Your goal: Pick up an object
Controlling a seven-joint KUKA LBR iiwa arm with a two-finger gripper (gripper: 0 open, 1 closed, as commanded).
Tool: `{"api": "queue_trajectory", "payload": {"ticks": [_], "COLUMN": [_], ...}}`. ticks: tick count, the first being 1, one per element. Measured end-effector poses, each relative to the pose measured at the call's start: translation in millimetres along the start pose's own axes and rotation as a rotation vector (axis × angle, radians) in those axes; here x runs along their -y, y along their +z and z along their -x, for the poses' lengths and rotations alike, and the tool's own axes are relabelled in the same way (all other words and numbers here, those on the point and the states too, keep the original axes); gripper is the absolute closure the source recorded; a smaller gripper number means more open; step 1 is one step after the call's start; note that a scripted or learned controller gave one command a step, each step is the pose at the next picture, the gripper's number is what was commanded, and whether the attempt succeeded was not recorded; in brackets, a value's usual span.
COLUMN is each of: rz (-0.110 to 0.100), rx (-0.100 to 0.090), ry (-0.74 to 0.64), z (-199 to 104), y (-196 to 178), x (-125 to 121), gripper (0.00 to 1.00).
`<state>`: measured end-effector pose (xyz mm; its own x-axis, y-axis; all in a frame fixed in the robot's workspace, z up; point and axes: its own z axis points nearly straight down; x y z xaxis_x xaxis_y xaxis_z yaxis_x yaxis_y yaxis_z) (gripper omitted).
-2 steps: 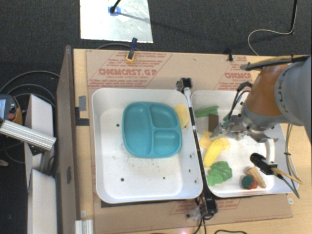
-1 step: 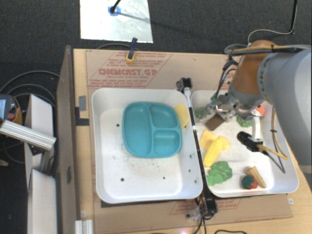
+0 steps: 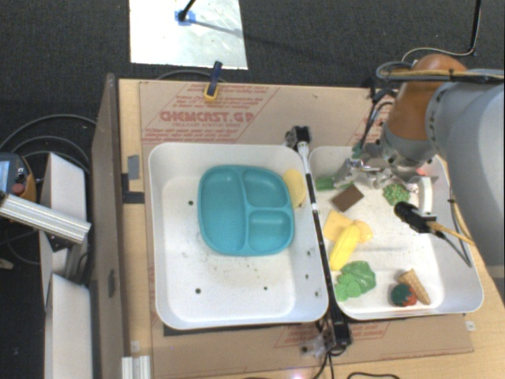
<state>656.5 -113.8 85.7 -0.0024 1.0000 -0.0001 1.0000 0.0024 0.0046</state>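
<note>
Brown block (image 3: 347,198) lies in the upper left part of the right bin (image 3: 458,290), just below the gripper (image 3: 357,169). Gripper state: cannot tell whether apart or together. Same bin: yellow banana (image 3: 345,242) centre-left, green leafy piece (image 3: 355,279) lower left, cone (image 3: 416,287) lower right. Left bin (image 3: 170,290) holds a teal divided plate (image 3: 245,210).

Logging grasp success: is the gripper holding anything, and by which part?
Cannot be told. The gripper hangs by the brown block in the right bin.
</note>
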Motion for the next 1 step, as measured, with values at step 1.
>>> {"api": "queue_trajectory", "payload": {"ticks": [1], "rz": [-0.005], "rx": [0.0], "ry": [0.001], "z": [-18.5], "y": [1.3], "x": [30.9], "gripper": [0.0]}}
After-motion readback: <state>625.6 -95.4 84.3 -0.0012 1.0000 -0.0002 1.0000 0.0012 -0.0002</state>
